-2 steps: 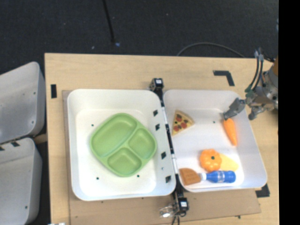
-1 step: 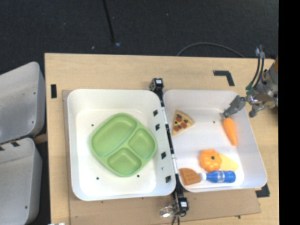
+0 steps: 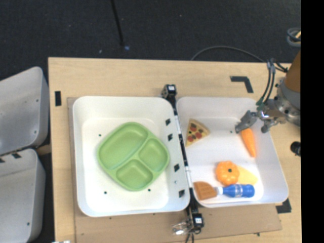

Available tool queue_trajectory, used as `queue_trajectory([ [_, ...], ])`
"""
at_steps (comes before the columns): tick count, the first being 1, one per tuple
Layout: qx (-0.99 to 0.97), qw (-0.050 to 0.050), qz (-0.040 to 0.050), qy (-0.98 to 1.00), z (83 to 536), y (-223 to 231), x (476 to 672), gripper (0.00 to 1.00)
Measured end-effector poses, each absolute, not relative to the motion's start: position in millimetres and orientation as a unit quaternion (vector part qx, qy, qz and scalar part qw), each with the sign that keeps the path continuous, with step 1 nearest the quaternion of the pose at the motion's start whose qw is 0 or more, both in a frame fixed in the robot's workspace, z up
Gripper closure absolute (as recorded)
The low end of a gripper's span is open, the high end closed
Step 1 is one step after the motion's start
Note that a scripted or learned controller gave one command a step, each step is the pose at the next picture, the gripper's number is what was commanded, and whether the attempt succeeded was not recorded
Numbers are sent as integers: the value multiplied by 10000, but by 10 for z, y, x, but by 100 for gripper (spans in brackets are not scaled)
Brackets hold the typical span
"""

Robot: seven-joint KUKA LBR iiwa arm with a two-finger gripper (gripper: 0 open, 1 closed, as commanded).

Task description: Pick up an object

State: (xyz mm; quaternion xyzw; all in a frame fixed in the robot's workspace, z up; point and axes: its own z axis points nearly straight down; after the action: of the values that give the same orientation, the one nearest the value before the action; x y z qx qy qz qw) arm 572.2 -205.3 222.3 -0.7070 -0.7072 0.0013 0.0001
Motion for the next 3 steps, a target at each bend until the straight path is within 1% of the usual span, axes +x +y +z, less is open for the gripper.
queue_trajectory([
  [1, -7075, 14, 19, -7067, 1596, -2017, 5698, 0],
  [2, -7077, 3, 14, -7065, 1072, -2028, 5694, 0],
  [3, -7085, -22, -3, -7057, 1210, -2040, 5708, 100],
])
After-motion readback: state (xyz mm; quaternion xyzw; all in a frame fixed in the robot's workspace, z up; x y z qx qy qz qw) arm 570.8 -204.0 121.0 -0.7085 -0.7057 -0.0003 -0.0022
